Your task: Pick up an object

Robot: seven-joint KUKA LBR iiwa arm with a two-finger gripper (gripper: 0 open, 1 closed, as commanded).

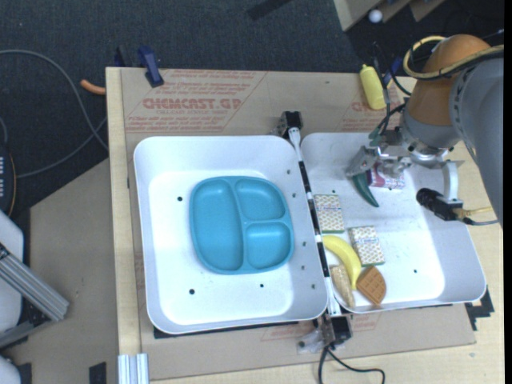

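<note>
Gripper (pixel 382 165) low in right bin (pixel 448 282), upper part of frame, finger state impossible to tell. Dark green object (pixel 366 190) just below it (touching or not, unclear). Banana (pixel 342 252), two patterned blocks (pixel 329 212) lower left. Blue divided plate (pixel 240 222) in left bin (pixel 160 294).

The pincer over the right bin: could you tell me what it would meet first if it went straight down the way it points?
Probably the green pepper-like item lying just under the pincer, then the right bin's floor. Depth is hard to judge from this slanted view.
</note>
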